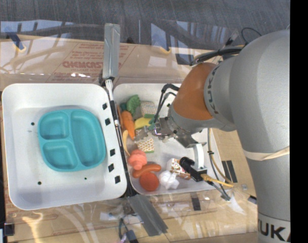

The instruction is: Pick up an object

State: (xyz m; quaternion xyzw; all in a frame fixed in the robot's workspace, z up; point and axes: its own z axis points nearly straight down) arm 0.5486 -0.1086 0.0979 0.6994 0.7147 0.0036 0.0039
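The claw (156,128) hangs low over the middle of the right bin (144,87); whether it is released or clenched I cannot tell, and nothing shows in its grasp. Just beside it, toward the bin's left wall, lies a smooth yellow banana (143,121), its long axis crosswise, one end toward the claw. Next to that a glossy orange carrot (127,124) runs along the left wall from far edge to near edge, seeming to taper toward the near edge. A beige gridded waffle (146,145) lies flat just nearer than the claw. A knobbly green piece (132,104) sits at the far left corner and a round red ball (150,182) by the near edge. In the left bin (22,105) rests a teal three-part tray (71,138).
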